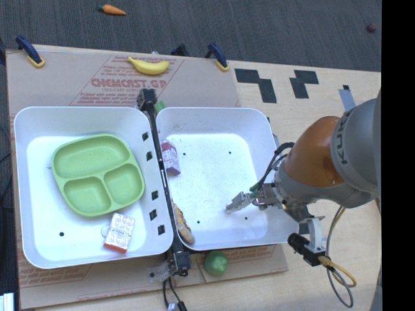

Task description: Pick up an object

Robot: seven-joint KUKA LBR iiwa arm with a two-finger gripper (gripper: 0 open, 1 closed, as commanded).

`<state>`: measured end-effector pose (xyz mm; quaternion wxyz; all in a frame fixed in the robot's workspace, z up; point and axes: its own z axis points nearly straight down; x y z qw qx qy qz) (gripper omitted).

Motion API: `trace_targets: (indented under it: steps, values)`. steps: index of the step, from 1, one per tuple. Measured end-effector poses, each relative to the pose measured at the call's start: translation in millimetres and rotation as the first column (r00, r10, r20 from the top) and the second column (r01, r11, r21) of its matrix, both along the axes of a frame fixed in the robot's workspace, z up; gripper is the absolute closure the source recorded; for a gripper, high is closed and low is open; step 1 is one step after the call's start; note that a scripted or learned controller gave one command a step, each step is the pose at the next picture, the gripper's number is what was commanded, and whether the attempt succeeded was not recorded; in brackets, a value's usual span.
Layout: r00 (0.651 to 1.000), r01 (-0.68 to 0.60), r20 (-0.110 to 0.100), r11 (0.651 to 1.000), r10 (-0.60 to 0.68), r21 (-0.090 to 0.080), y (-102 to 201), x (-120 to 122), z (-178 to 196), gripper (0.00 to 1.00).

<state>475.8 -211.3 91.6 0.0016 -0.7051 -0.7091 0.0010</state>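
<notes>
The jaws (235, 204) are hovering low over the bare white floor of the right bin (214, 118), toward its near right corner, and I cannot tell whether they are spread or closed; nothing is showing between them. The nearest things to pick are lying well apart from them along the bin's left wall: a small purple-and-white packet (170, 157) halfway up, and a tan, bread-like item (182, 226) in the near left corner. A descent here would likely be closing on nothing, and anything hugging the wall may be slipping away. The left bin (26, 173) is holding a green divided plate (97, 173) and a red-and-white box (119, 232). On the cardboard-covered counter (194, 83) a banana (148, 64) and a green ball (216, 262) are resting. A carrot (113, 9) is lying on the dark carpet beyond.
</notes>
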Motion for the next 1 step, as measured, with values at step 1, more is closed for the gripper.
trace_targets:
  steps: [1]
  values:
    - [1.0,-0.002,0.001,1.0,0.002,-0.001,0.6,55.3,0.2,0.0]
